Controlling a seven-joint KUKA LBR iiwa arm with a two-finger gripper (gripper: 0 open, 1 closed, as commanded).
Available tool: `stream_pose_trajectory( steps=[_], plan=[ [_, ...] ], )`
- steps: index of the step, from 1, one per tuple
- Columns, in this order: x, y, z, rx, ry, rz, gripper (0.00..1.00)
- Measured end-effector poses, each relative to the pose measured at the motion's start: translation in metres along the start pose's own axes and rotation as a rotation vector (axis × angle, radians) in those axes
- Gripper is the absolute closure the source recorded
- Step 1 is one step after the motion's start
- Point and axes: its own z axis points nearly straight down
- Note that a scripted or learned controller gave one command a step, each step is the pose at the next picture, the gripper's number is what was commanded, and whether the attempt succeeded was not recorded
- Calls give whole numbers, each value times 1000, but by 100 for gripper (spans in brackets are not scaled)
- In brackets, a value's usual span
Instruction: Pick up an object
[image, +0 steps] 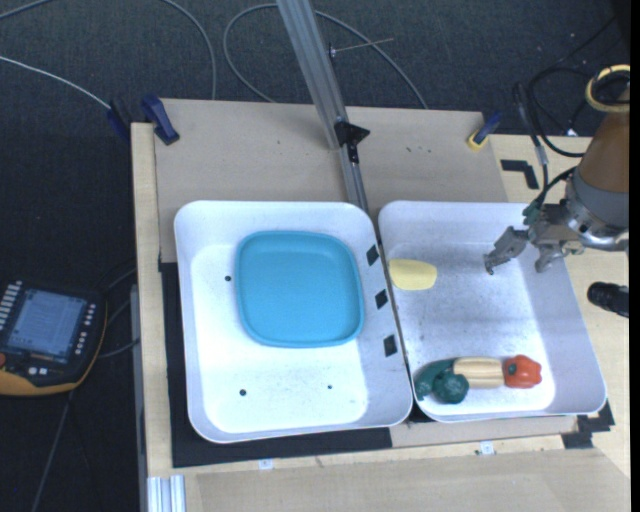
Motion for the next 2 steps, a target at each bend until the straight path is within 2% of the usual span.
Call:
stream_pose_trajectory(
  steps=[1,2],
  plan=[
    [-4,-2,62,1,0,0,0],
    [-3,-2,83,-2,0,0,0]
  ],
)
